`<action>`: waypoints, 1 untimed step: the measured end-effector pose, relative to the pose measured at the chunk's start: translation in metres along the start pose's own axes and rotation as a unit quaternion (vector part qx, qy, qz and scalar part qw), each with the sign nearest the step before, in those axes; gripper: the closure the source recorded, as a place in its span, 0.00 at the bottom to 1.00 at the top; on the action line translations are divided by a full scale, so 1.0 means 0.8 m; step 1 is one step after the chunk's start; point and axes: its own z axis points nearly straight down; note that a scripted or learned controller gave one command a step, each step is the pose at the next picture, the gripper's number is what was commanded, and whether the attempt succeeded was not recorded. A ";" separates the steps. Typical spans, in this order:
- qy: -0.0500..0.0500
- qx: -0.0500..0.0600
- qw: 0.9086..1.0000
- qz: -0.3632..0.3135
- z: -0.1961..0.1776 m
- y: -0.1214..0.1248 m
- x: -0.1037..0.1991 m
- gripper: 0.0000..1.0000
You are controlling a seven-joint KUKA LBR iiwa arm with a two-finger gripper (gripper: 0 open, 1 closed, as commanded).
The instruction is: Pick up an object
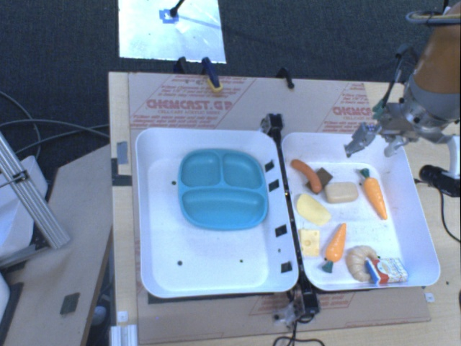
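Hovering above the far edge of the right shallow white bin [425,251], the claw [376,140] hangs released, two fingers spread with nothing between them, placed to drop onto the food toys below. Nearest it lie a long orange plastic carrot [374,196] by the right wall and a beige rounded soap-like block [341,192] beside a reddish plastic sausage [307,175]. Nearer sit a yellow lemon-shaped piece [312,209], a pale cheese wedge [310,242] and a second orange carrot [335,244]. In the left white bin [155,265], a blue divided plastic plate [222,189] waits, likely a drop-off.
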 end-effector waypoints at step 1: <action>-0.001 -0.006 1.000 -0.001 -0.009 0.002 0.000 0.00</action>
